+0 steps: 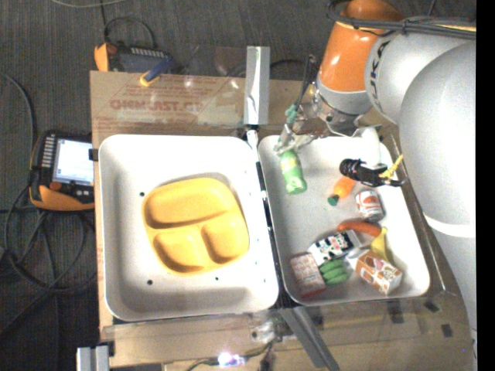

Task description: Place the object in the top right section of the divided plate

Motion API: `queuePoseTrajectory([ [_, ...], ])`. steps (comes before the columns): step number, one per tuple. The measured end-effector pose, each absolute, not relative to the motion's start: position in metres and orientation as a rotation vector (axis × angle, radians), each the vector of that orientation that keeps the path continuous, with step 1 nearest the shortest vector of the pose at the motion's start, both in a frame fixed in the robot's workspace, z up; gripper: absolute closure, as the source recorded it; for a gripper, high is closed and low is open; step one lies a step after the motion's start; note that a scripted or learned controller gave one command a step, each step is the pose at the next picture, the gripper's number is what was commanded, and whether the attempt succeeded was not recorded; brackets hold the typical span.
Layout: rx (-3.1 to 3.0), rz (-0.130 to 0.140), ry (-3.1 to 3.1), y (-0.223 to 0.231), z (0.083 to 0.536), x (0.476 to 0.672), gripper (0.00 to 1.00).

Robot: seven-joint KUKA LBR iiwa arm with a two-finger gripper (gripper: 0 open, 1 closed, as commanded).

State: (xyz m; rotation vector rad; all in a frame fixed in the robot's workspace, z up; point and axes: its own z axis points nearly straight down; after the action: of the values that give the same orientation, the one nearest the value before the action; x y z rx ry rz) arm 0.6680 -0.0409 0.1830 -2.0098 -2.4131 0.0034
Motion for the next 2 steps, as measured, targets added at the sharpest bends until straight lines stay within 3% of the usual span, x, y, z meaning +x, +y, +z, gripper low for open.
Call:
queuePoseTrajectory([
  [1,-2.353,0.005,-2.075,-0.024,0.182,0.566,1.0],
  [2,-2.402,0.007,-2.021,-0.039,0.182,0.509,1.0],
])
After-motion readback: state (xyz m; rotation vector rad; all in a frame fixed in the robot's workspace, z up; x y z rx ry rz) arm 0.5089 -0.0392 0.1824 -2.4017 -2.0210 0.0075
